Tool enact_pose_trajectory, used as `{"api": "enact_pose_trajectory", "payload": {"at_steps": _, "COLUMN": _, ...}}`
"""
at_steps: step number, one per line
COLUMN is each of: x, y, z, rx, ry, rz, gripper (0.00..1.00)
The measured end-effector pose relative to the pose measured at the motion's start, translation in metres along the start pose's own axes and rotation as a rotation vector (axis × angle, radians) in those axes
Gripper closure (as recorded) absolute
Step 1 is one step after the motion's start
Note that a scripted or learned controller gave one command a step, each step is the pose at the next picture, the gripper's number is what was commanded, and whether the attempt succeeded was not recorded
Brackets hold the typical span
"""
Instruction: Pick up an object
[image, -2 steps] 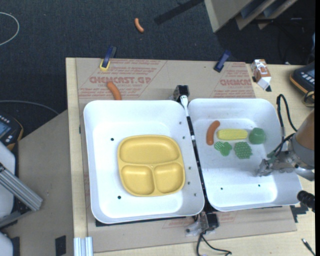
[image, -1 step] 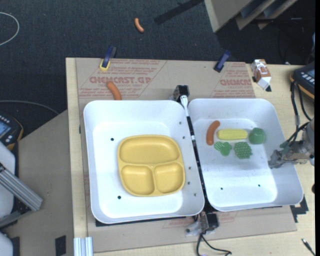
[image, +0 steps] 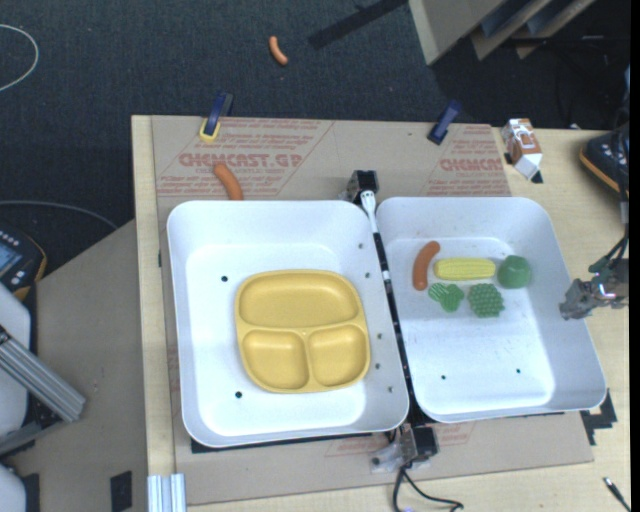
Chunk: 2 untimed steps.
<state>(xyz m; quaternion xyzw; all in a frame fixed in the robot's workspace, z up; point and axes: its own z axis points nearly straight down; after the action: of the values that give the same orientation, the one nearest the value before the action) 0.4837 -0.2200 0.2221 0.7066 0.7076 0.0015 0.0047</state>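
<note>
The right white bin holds a small cluster of toy food near its far side. An orange-red sausage lies beside a yellow corn cob, with a round green piece to the right of the cob. Just in front of them sit a green leafy piece and a knobbly green piece. My gripper is small and dark at the bin's right rim, about 70 px to the right of the round green piece. I see nothing held in it.
The left white bin holds a yellow three-compartment plate. A second orange sausage lies on the cardboard behind that bin, and a third on the dark floor. Clamps grip the board's far edge.
</note>
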Motion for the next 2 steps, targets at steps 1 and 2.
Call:
{"api": "enact_pose_trajectory", "payload": {"at_steps": 1, "x": 0.000, "y": 0.001, "z": -0.003, "rx": 0.005, "ry": 0.002, "rz": 0.000, "gripper": 1.00}}
{"api": "enact_pose_trajectory", "payload": {"at_steps": 2, "x": 0.039, "y": 0.021, "z": -0.003, "rx": 0.005, "ry": 0.004, "rz": -0.004, "gripper": 1.00}}
